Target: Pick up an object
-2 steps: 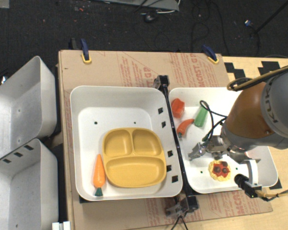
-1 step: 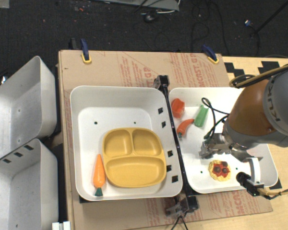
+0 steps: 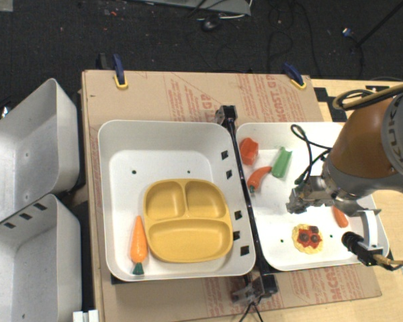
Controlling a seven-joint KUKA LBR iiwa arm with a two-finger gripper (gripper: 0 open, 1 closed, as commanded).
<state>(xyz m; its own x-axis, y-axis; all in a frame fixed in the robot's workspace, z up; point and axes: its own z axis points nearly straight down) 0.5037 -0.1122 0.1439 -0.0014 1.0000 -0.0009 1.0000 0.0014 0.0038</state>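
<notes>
We saw two shallow white plastic bins side by side on a brown cardboard-covered bench (image 3: 188,96). In the left bin (image 3: 114,180) lay a yellow three-compartment plastic tray (image 3: 187,220), and just beside its left edge, on the bin floor, an orange toy carrot with a green tip (image 3: 139,241), lying roughly lengthwise toward the near rim.

The right bin (image 3: 275,253) held several small things. Near its far left corner sat a red toy pepper-like piece (image 3: 248,150); next to it lay a green oblong toy block (image 3: 281,162), tilted; and close in front of them an orange-red curved toy, like a chilli (image 3: 258,176), lay by the divider between the bins. Toward the near side rested a small round yellow toy with red and dark toppings, like a little pizza (image 3: 307,238). A short orange piece (image 3: 340,217) showed beside the arm's wrist, partly hidden, and we could not tell what it was.

The grey arm with its orange band (image 3: 366,146) reached in from the right, over the right bin. The two-finger gripper (image 3: 301,202) hung low above the bin floor, between the chilli-like toy and the pizza-like toy, apart from both. We saw nothing between its fingers, but whether they were spread or closed we could not tell, as the dark mechanism blurred together.
</notes>
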